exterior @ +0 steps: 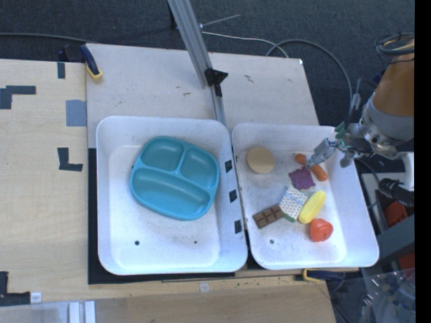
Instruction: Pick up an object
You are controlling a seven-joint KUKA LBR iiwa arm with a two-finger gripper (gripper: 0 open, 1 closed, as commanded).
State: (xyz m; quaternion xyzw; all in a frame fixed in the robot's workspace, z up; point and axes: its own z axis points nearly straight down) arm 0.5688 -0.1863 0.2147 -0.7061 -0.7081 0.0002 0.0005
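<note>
Now approach step: claw (323,152) above right bin (357,247), 3 o'clock edge; spread or pressed, cannot tell. Next: descend onto carrot (318,172).

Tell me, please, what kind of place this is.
Probably a robotics lab bench for grasping trials: two white bins on a wooden bench, toy food such as a corn cob and tomato, and a blue divided plate.
</note>
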